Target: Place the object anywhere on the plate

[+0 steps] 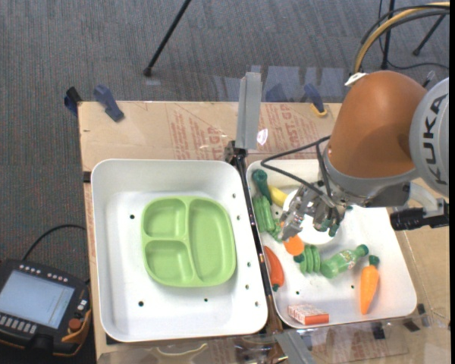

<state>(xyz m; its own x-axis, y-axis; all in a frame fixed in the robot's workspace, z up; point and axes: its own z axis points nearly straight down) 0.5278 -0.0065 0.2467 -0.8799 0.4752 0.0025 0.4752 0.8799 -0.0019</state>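
Note:
A light green plate [188, 241] with three compartments lies in the left bin [114, 294]; nothing is on it. My gripper [311, 222] hangs low over the middle of the right bin [398, 249], its fingers apart with only white bin floor showing between them. A small orange piece [293, 245] lies just below and left of it. A green ribbed piece [311, 260] and a green bottle [343, 262] lie just in front. The arm's wrist covers the bin's far right part.
Also in the right bin are a long green vegetable [265, 214], a yellow piece [279, 196], a red-orange pepper [275, 268], a carrot [369, 287] and a small pink box [309, 315]. The rim between the bins [246, 203] separates gripper and plate.

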